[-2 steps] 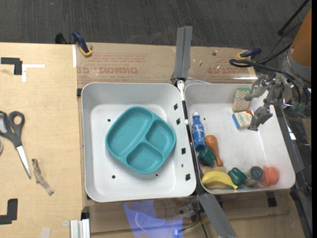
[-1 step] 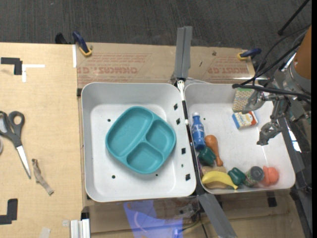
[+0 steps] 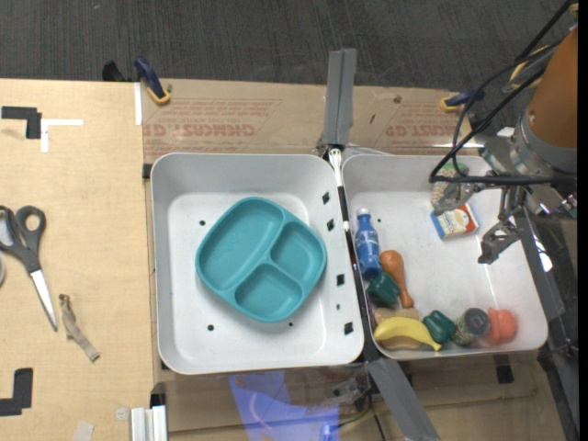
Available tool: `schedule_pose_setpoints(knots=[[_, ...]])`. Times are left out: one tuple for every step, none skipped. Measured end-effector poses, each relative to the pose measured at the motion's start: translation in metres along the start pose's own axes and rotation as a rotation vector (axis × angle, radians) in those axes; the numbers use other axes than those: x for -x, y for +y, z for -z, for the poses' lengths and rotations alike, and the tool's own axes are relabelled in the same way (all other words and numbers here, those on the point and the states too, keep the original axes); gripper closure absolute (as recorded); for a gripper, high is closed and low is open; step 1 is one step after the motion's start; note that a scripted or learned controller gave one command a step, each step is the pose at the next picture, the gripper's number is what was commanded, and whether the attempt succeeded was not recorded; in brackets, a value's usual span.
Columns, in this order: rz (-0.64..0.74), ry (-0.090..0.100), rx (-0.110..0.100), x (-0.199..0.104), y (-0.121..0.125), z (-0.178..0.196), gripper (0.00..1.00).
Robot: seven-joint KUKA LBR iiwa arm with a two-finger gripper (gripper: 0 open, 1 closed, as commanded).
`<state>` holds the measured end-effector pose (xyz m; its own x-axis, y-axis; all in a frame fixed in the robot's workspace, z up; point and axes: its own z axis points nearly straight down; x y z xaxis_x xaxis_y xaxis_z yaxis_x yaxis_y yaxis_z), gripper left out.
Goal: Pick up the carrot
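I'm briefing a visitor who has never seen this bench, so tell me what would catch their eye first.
The teal divided plate stands out first, lying alone in the left bin. Next comes the colourful clutter in the right bin: a blue bottle and the carrot along its left wall, and a banana at the near edge. The grey arm's gripper hangs over that bin's right side.
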<state>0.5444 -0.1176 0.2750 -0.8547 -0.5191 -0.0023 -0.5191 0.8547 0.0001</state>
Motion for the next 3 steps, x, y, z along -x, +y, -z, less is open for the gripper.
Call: schedule_pose_setpoints(knots=[[0.0,0.0,0.0,0.0,0.0,0.0,0.0],[0.433,-0.003,-0.001,0.033,-0.033,-0.032,0.0],[0.947,-0.001,0.002,0.013,0.001,-0.071,0.0]])
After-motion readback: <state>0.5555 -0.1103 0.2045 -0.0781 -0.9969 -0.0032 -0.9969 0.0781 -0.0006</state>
